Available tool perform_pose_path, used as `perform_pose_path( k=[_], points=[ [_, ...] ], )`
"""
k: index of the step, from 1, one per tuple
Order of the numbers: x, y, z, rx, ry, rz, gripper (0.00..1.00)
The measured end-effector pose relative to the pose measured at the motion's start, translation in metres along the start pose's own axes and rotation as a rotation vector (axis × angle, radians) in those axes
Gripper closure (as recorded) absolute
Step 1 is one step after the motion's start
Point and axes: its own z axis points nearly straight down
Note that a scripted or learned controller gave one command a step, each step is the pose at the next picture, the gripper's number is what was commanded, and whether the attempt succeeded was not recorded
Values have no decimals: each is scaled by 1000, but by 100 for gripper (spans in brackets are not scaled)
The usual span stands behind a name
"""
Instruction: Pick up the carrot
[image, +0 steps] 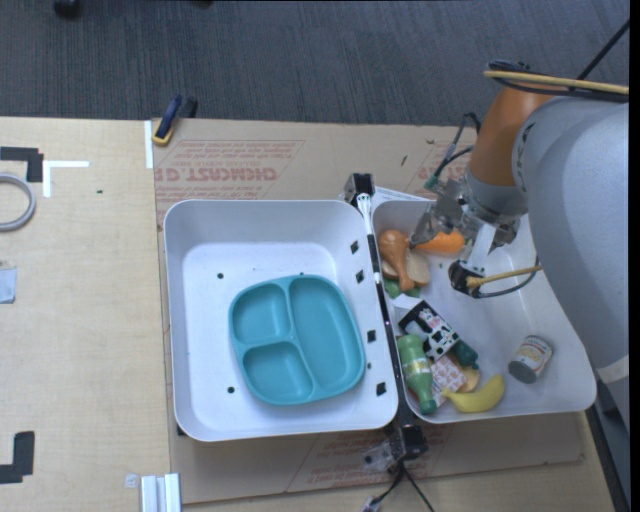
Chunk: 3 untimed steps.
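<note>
Camera view, looking down at a slant on the counter (90, 330), takes in two shallow white bins side by side. The left bin (200, 230) carries a teal divided plate (297, 340) with three compartments, lying a little toward its lower half. The right bin (570, 385) holds the clutter. The grey arm (585, 210) with its orange band (503, 125) reaches in from the right and bends down over the far end of that bin. At its tip the pincer (440, 232) sits right at the carrot (441, 242), an orange piece that appears to be between the fingers, so the pincer looks closed on it, with the carrot above the upper part of the right bin, just right of a brownish orange food item (394, 250) and a pale bread-like piece (416, 268) beside it. A small green thing (392, 288) lies just below those, against the bin's left wall. Lower in the same bin lie a black-and-white patterned item (430, 330), a green bottle (417, 372) along the left wall, a banana (476, 394) near the front edge, and a small tin can (531, 358) on its side toward the right. A blue and yellow tool (172, 117) lies on the counter well beyond the left bin, and a cardboard sheet (230, 170) with red print sits under both bins
</note>
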Motion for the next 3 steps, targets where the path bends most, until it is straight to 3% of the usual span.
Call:
perform_pose_path(
  k=[1,2,3],
  points=[
    [0,0,-10,0,-1,-3,100],
    [0,0,-10,0,-1,-2,0],
    [0,0,-20,0,-2,-5,100]
  ],
)
